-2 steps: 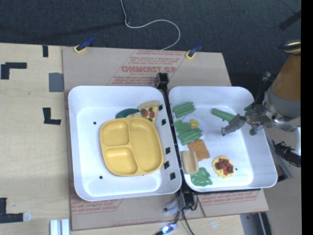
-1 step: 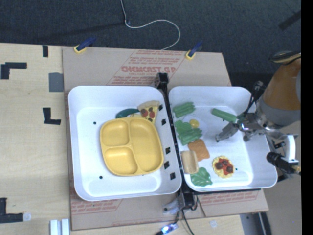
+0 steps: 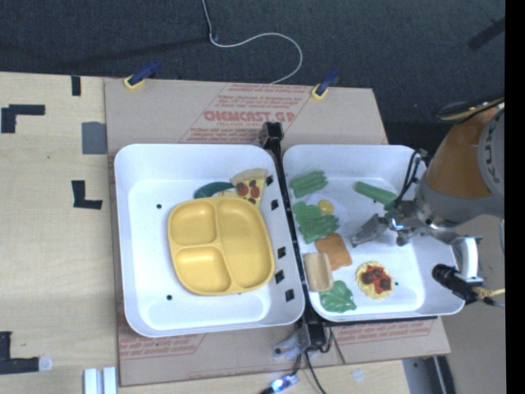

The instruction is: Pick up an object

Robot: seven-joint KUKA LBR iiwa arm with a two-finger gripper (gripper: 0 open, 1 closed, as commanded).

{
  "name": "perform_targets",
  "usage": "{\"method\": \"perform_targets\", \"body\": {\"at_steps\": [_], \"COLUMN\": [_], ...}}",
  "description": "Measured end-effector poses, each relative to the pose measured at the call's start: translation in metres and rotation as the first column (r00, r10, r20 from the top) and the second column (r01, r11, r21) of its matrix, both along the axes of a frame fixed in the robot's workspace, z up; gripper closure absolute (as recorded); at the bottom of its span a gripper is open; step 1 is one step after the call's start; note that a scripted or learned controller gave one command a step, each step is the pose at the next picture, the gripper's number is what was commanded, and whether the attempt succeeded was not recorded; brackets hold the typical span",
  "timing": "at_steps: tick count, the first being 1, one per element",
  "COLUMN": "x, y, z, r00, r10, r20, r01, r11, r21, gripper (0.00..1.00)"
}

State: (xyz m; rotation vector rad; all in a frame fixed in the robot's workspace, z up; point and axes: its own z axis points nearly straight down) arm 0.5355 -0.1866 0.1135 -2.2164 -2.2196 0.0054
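Camera view, left to right: left bin [image 3: 135, 245] holds a yellow divided plate [image 3: 220, 245] with a pizza slice [image 3: 251, 184] at its far edge. Right bin [image 3: 410, 158] holds green leafy pieces [image 3: 312, 218], a toast piece [image 3: 333, 249], a round red-topped piece [image 3: 375, 278] and a green strip [image 3: 376, 193]. Gripper [image 3: 367, 234] hangs over bare floor between these; cannot tell how the jaws stand. Best approach: centre over one isolated item, descend straight, avoid neighbours.

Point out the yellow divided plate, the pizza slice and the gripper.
yellow divided plate [image 3: 220, 245], camera view, centre ridge between compartments.
pizza slice [image 3: 252, 185], camera view, topped face, beside the plate's far rim.
gripper [image 3: 367, 231], camera view, between the fingertips, over the right bin.
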Motion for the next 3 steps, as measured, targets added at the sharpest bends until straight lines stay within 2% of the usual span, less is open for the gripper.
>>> {"method": "perform_targets", "body": {"at_steps": [1,2,3], "x": [0.0,0.001,-0.001], "y": [0.001,0.001,0.002], "z": [-0.03,-0.018,0.024], "r00": [1.0,1.0,1.0], "r10": [0.0,0.0,0.0], "r20": [0.004,0.007,0.008], "r01": [0.0,0.001,0.0], "r11": [1.0,1.0,1.0], "r21": [-0.002,-0.003,-0.002], "gripper": [0.0,1.0,1.0]}}
